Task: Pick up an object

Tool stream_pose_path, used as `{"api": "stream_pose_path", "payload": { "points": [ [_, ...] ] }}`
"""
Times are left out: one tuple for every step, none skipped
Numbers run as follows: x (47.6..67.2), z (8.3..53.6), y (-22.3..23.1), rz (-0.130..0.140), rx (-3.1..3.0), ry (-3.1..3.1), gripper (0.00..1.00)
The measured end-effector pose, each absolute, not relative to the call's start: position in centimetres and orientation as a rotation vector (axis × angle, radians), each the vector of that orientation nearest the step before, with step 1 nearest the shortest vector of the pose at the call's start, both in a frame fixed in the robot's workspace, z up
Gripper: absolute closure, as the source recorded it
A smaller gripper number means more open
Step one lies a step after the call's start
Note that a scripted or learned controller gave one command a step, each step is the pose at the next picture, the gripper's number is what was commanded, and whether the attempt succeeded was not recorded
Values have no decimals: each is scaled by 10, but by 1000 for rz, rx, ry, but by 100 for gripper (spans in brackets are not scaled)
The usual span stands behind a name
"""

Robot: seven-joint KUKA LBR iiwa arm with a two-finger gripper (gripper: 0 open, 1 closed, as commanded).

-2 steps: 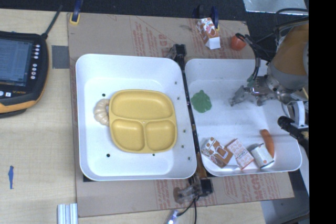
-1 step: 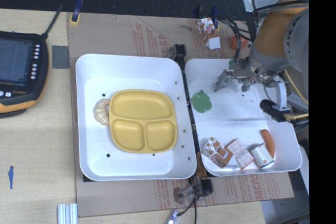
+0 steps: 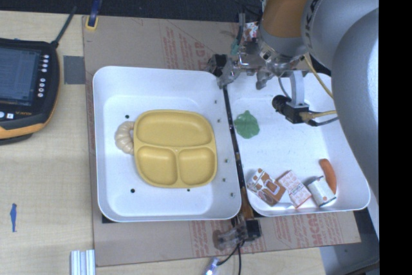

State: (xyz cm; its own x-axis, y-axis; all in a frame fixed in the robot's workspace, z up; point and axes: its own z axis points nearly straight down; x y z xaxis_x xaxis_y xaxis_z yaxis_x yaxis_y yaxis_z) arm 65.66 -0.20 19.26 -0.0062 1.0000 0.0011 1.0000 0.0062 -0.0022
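I see gripper (image 3: 257,71) at right bin (image 3: 347,203) far edge; can't tell its state. Green lump (image 3: 246,124) near bin's left wall, mid-length. I judge it soft, light, squashy: pinch across middle, from above.

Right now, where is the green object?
The green object lies in the right bin, at its left wall by the divider, below the gripper.

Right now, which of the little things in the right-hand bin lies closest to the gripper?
The green lump. It lies alone near the divider, just below the gripper, while the orange sausage and the small packets sit along the bin's bottom edge.
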Motion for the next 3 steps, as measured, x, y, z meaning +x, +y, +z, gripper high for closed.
{"api": "stream_pose_path", "payload": {
  "points": [
    [656,192,-81,4,-2220,-2223,0],
    [656,192,-70,4,-2215,-2224,0],
    [656,202,-71,7,-2211,-2227,100]
  ]
}}
